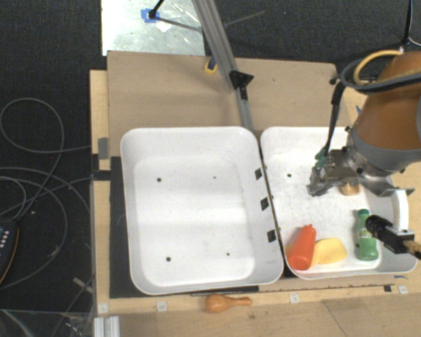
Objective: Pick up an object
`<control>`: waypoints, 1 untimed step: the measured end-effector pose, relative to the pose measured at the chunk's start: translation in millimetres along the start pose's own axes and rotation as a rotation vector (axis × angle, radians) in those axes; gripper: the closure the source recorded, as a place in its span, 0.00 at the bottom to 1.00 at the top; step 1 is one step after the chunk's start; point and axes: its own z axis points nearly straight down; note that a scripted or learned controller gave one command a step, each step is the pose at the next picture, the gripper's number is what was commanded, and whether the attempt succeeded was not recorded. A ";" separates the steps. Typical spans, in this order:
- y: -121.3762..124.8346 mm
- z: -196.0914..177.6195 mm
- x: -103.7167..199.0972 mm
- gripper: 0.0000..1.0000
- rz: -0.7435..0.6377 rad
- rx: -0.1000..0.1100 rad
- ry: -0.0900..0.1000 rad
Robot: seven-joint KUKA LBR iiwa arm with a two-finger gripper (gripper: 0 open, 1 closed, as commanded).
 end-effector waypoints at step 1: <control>4.4 -1.5 45.0 1.00 -0.001 -0.001 0.000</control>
